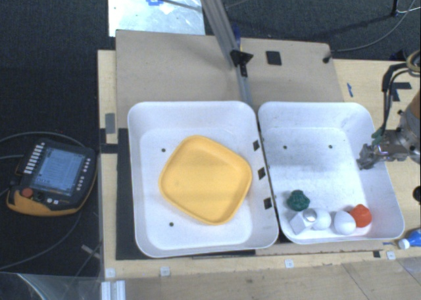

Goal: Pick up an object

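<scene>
Four small objects (327, 214) are clustering near the right bin's (316, 127) front wall, below the gripper (366, 158); its fingers' spread is unreadable.

Yellow plate (206, 178) lying flat, centred in left bin (146, 121). Green lump (298, 199), grey block (298, 221), two white balls (322, 219) and orange piece (360, 214) clustering along right bin's (309, 113) near edge.

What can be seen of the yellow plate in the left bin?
The yellow plate is a rounded square with a raised rim and a shallow centre. It looks like matte plastic and carries nothing. It lies flat, turned so its corners point roughly toward the walls of the left bin. It rests on the bin's floor a little right of centre, apart from the walls as far as the view shows. Nothing else touches it.
</scene>
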You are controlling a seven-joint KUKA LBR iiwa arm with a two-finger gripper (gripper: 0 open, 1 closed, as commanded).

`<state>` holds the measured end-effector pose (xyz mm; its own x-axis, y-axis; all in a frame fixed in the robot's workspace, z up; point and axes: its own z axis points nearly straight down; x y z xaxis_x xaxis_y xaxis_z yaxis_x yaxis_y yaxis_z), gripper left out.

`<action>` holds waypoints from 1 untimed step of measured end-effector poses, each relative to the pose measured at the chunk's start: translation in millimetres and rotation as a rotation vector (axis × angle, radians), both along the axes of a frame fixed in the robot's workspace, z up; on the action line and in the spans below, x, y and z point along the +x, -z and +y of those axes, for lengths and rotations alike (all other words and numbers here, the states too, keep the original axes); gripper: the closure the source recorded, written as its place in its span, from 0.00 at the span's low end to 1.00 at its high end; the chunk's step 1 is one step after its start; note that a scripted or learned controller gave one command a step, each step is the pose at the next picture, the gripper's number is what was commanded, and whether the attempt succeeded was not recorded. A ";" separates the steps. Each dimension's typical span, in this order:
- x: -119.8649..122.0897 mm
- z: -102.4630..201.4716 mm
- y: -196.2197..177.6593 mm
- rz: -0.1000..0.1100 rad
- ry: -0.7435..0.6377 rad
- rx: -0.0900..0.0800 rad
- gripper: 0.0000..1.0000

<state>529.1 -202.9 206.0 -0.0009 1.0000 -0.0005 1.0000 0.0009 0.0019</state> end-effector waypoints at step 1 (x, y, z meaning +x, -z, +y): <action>12.2 47.2 1.2 0.001 -0.003 0.002 1.00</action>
